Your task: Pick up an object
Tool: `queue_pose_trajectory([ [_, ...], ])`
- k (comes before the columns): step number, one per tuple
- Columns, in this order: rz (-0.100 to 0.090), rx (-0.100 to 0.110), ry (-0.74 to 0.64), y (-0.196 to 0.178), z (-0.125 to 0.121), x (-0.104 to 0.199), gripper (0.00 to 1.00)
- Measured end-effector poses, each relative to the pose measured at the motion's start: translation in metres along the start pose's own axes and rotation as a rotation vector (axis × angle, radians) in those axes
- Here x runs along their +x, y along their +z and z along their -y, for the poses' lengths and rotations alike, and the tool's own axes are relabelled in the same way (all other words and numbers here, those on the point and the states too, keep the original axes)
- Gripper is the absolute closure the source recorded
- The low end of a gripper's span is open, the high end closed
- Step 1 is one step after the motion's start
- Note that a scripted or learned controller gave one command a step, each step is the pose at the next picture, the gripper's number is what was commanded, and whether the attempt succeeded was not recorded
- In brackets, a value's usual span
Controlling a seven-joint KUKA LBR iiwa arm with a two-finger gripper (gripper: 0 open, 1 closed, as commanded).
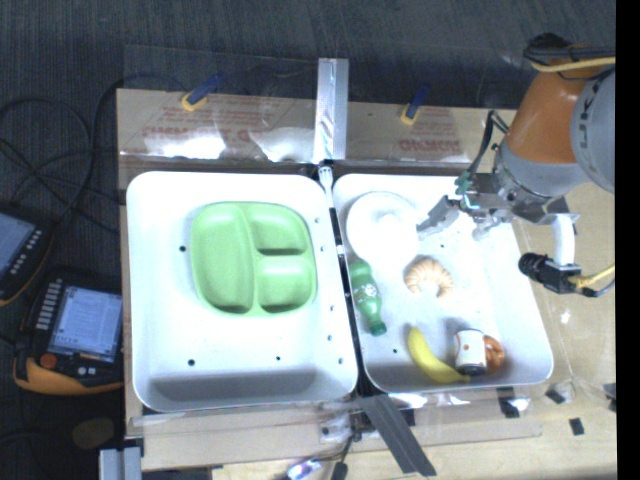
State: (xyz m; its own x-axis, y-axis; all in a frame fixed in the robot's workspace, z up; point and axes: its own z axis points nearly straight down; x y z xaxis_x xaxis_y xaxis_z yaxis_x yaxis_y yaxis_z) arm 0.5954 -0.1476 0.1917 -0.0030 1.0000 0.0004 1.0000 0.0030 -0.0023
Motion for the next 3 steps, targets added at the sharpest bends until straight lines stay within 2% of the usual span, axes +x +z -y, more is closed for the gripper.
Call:
queue_pose_trajectory([
  [1, 0.003, -0.012, -0.08, 0.102, 0.026, -0.018, 0.0],
  [2, 0.001, -0.012, -0.081, 0.094, 0.026, -0.017, 1.0],
  [3, 0.001, 0.001, 0.1, 0.009, 0.029, 0.08, 1.0],
])
